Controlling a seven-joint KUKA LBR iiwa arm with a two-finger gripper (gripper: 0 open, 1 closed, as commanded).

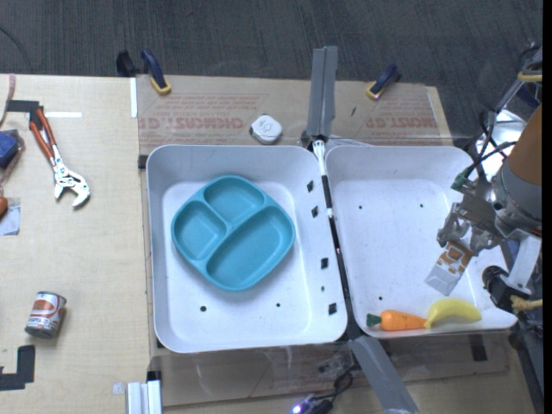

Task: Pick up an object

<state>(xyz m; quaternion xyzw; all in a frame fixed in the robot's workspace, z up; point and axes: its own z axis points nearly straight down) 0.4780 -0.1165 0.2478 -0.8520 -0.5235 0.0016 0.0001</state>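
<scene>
My gripper (pixel 457 238) hangs over the right side of the right bin (pixel 388 188), fingers pointing down and shut on the top of a small white and brown packet (pixel 446 268). The packet dangles from the fingers, tilted, just above the bin floor. An orange carrot (pixel 401 321) and a yellow banana (pixel 455 312) lie side by side along the bin's front edge, below the gripper. A blue divided plate (pixel 233 232) rests in the middle of the left bin (pixel 164 300).
On the bench to the left lie a red-handled wrench (pixel 56 162) and a small can (pixel 43 313). A white round object (pixel 266 128) and two clamps (pixel 155 72) (pixel 382 81) sit behind the bins. A grey post (pixel 323 93) rises between the bins.
</scene>
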